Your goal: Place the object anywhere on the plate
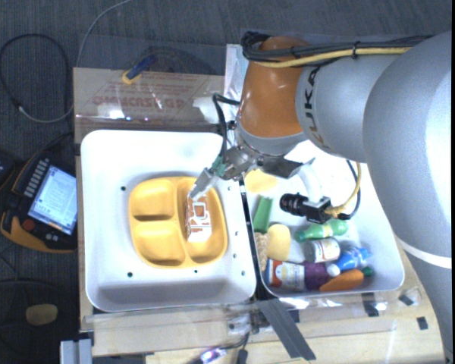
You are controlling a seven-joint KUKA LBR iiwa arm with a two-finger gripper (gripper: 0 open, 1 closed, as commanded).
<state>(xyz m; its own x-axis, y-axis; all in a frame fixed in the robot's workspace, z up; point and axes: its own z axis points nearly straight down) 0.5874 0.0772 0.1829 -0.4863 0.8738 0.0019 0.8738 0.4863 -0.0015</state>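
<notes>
Boxy printed carton (198,220) on glossy yellow compartmented plate (155,230).

I see dark grey carpet (76,6) around the bench, a thin cable (30,78) looping, a teach pendant (42,203) at left

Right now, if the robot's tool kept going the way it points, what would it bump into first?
Probably the small red-and-white packet just beyond the tool, lying on the yellow plate in the left bin. Height is hard to judge from above.
</notes>
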